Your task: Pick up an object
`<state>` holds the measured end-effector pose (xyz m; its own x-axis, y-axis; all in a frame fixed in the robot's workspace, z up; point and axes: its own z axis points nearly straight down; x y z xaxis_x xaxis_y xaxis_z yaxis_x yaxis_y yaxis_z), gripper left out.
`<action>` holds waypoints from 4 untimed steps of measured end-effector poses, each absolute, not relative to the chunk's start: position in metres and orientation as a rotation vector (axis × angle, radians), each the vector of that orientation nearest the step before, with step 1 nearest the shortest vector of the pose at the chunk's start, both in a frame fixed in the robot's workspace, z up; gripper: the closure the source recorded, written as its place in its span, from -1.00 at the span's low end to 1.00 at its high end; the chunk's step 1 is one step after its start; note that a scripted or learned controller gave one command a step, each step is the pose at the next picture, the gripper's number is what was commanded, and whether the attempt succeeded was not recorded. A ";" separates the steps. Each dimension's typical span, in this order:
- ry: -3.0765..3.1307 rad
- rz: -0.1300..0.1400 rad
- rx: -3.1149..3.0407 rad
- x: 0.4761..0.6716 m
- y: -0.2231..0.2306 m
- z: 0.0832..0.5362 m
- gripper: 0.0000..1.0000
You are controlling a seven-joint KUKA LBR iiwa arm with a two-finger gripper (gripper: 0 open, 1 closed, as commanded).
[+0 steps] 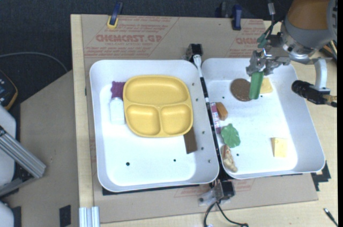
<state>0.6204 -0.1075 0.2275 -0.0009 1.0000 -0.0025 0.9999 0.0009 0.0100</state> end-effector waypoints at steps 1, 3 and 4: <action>2.220 0.003 2.218 0.621 -0.107 0.225 1.00; 2.229 -0.002 2.221 0.555 -0.034 0.217 1.00; 2.224 -0.002 2.224 0.554 -0.037 0.217 1.00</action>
